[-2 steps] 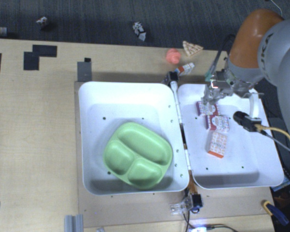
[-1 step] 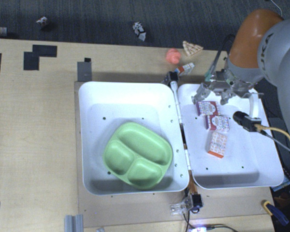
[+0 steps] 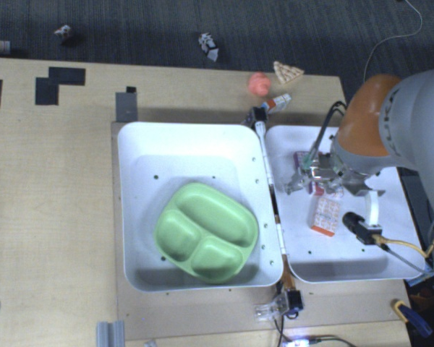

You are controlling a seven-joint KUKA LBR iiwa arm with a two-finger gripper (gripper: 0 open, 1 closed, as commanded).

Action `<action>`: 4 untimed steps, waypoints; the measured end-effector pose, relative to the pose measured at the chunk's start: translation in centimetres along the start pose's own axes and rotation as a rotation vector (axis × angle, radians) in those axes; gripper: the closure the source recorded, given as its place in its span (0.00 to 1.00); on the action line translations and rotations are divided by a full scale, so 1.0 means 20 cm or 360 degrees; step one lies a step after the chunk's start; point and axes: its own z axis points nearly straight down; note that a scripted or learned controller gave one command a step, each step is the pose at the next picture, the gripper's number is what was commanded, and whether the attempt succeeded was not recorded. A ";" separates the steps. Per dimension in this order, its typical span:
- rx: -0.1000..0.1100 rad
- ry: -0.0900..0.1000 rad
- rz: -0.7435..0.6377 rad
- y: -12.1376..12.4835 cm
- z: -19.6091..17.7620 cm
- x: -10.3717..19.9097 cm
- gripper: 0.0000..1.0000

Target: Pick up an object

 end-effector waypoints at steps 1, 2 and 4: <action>-0.0009 -0.0004 -0.0002 0.01 -0.06 0.00 1.00; 0.0009 0.0006 -0.0002 0.36 -0.44 0.28 1.00; 0.0016 0.0004 0.0005 -0.40 -0.44 0.25 0.00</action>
